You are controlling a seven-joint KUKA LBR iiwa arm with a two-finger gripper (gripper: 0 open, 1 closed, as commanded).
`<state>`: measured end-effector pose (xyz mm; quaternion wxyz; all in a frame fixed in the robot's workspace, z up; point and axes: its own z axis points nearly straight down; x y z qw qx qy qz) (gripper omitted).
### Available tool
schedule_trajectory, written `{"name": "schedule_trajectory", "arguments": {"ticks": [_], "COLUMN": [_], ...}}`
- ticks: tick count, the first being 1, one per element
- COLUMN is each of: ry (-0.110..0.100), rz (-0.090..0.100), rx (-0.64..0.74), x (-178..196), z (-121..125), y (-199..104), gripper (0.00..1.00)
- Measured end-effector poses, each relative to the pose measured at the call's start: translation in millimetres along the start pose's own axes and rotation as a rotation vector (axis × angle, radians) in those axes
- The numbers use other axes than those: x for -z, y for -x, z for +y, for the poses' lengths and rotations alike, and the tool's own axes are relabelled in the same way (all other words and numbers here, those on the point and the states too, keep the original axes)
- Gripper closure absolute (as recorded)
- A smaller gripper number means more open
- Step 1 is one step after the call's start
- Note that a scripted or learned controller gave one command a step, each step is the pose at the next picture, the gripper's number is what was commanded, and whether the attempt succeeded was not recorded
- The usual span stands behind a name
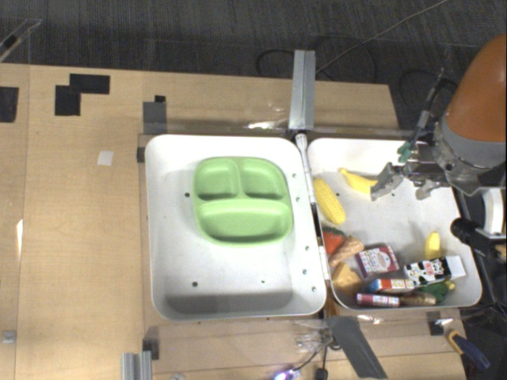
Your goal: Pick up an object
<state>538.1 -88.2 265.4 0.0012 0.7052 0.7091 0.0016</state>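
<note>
Fingers point(386, 182) apparently parted, nothing held, poised over right bin point(444, 150) just beside banana point(358, 181): likely light, stiff, smooth plastic; grip mid-body across curve.

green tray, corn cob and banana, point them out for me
green tray point(242, 199), camera view, centre divider
corn cob point(329, 199), camera view, middle of the cob
banana point(358, 181), camera view, middle of its curve
</note>
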Motion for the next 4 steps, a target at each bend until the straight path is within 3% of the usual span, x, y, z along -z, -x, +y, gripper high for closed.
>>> {"name": "schedule_trajectory", "arguments": {"ticks": [1, 2, 3, 4], "ry": [0.0, 0.004, 0.011, 0.003], "rz": [-0.001, -0.001, -0.001, 0.0], "rx": [0.057, 0.103, 0.104, -0.067], "x": [-72.7, -169.5, -156.8, -50.4], "z": [67.2, 108.4, 110.9, 132.1], "y": [6.7, 32.6, 31.5, -42.9], "gripper": [0.0, 0.0, 1.0, 1.0]}}
